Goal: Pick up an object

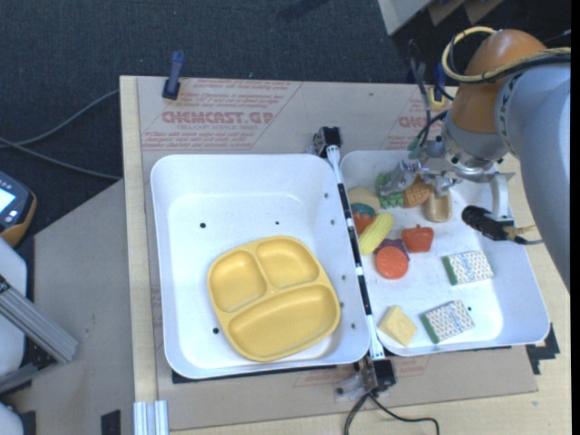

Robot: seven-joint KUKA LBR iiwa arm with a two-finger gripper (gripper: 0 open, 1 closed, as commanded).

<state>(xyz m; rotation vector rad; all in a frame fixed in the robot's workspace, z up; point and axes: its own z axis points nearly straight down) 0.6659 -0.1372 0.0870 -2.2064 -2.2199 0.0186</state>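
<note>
My gripper [426,178] hangs over the far toys [419,191] in the right bin [507,320]; finger state unclear, so descend squarely on one.

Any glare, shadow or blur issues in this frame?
Camera view: even light, soft shadows; mild glare on the left bin floor; yellow tray and toy corn sharp; gripper region cluttered and slightly soft; the arm's near part blurred.

yellow divided tray [274,299] | left bin [181,184] | blue clip [173,75] (bench's far edge)
</note>
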